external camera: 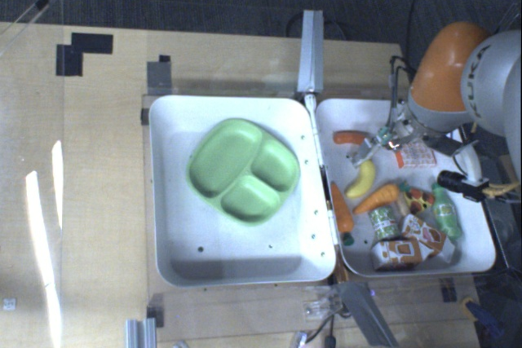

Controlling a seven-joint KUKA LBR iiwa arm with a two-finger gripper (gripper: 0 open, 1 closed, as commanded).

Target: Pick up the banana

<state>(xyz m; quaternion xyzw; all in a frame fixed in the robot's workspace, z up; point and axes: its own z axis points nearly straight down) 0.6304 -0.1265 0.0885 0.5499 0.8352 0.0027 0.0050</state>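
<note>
Nearest the camera, a small printed carton (402, 251) lies at the near edge of the right white bin (486, 256), with an orange carrot (377, 197) just beyond it. Left of the carrot, the small yellow banana (363, 178) rests on the bin floor. Just beyond it hangs the metal two-finger gripper (383, 139); I cannot tell whether it is clenched. A green three-compartment plate (243, 168) sits in the left white bin (167, 200).
</note>
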